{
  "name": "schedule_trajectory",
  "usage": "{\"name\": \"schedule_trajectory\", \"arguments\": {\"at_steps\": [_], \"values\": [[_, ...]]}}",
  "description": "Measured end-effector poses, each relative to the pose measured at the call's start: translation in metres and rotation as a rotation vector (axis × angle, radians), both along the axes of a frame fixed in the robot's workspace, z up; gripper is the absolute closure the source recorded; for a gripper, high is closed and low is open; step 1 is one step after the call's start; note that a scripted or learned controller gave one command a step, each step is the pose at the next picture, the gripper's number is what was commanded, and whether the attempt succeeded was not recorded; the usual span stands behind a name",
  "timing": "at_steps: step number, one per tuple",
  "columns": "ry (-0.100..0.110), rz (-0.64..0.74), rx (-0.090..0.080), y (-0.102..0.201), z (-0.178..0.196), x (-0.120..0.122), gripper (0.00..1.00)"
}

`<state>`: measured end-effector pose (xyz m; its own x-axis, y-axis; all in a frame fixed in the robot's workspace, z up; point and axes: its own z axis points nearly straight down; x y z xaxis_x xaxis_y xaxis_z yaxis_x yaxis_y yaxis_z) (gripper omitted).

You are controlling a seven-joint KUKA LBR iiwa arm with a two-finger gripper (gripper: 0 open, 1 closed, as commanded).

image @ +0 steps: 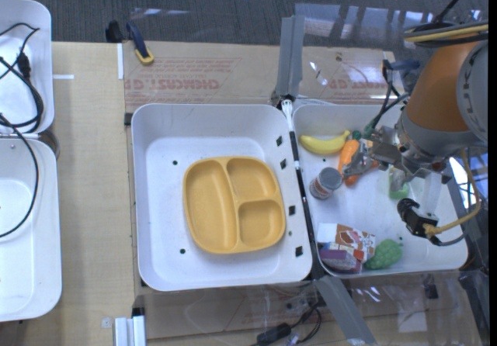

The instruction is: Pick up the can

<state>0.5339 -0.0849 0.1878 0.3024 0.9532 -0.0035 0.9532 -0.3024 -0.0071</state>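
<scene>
Bench: left bin [147, 205] w/ yellow tray [233, 203]; right bin [450, 255] (can [326, 182], banana [324, 142]).

Can [326, 182] in right bin [454, 257], tray [233, 203] in left bin [155, 212].

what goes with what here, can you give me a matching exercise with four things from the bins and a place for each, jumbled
Things:
1. can
2. banana
3. yellow tray
4. green toy

Places:
A. middle of the left bin
B. near corner of the right bin, by the small carton
C. far wall of the right bin
D. left side of the right bin, close to the divider between bins

Pairs: 1-D, 2-C, 3-A, 4-B
</scene>
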Motion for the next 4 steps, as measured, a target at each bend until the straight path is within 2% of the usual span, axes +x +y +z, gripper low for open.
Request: {"name": "schedule_trajectory", "arguments": {"at_steps": [1, 2, 3, 4], "values": [[0.001, 0.092, 0.004, -0.038, -0.096, -0.035, 0.00], [-0.003, 0.617, 0.005, -0.029, -0.032, -0.023, 0.00], [0.001, 0.613, 0.007, -0.030, -0.026, -0.023, 1.00], [-0.002, 0.693, 0.006, -0.100, -0.044, 0.019, 1.00]]}}
